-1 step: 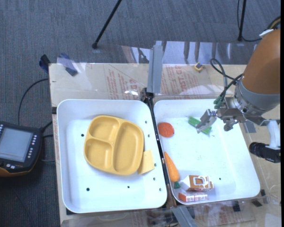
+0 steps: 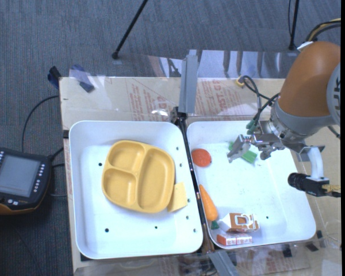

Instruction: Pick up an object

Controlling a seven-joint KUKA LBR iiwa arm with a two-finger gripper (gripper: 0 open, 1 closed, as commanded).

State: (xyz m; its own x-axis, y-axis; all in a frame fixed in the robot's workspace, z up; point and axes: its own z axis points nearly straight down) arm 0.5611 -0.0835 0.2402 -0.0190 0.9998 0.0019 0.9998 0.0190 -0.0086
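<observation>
- The grey two-finger gripper (image 2: 240,147) hangs over the upper middle of the right-hand shallow white bin (image 2: 287,211), its tip pointing toward the camera view's left. A small green block-like piece (image 2: 250,154) sits right at the fingertips.
- Whether the jaws are clenched on that piece or merely beside it I cannot tell; their gap is too small to read.
- The green piece looks short and stubby, tilted slightly; its long axis is unclear.
- Left of the jaws, near but apart, lies a flat red-orange round disc (image 2: 202,157).
- Below and left of the jaws, well apart, an orange toy carrot (image 2: 207,202) runs along the bin's left wall, its green end pointing toward the near edge.
- A small white-and-orange printed carton (image 2: 242,222) rests near the bin's near edge, its long axis across the view.
- My judgement: the green piece is the nearest candidate, needing hardly any travel.
</observation>
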